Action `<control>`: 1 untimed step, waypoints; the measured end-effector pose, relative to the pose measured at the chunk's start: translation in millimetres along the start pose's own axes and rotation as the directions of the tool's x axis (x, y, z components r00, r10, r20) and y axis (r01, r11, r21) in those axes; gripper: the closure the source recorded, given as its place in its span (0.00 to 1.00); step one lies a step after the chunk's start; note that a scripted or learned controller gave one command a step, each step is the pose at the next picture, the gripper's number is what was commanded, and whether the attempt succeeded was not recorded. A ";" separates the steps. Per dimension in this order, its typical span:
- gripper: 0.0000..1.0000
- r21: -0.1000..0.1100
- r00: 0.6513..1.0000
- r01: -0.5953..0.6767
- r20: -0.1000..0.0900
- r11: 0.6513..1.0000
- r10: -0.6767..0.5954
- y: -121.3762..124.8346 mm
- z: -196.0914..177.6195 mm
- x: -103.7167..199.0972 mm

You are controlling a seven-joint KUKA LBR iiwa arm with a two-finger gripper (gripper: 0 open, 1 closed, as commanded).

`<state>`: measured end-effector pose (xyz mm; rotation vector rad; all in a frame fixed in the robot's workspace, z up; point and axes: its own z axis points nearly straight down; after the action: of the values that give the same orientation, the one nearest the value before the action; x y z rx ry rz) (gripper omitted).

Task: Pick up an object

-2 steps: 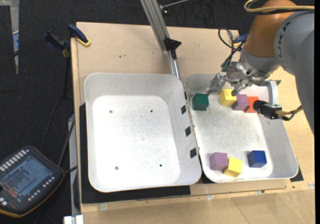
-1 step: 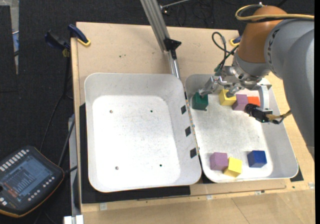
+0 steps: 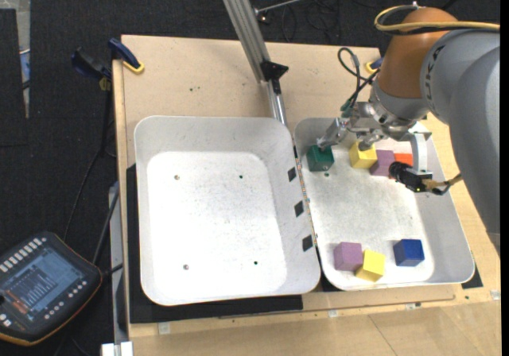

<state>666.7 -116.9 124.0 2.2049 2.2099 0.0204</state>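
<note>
Gripper [image 3: 338, 136] hangs over far-left corner of right bin [image 3: 445, 223], just above green block [image 3: 320, 158]; can't tell its state. Risk: block sits close to bin wall w/ yellow block [image 3: 363, 157] nearby, so grab may glance off or shove it.

A thick, rounded grey arm [image 3: 469, 68] is seen, banded in glossy orange above the wrist, with a yellow cable [image 3: 413, 17] looped over the band, thin black cables trailed beside it, and a small silver-and-black gripper [image 3: 350, 136] of metal parts fitted below.
</note>
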 end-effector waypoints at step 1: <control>1.00 -0.005 1.000 0.001 0.001 1.000 -0.001 1.7 -10.3 0.1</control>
<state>668.2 -116.8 134.3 2.2006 2.2077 0.0250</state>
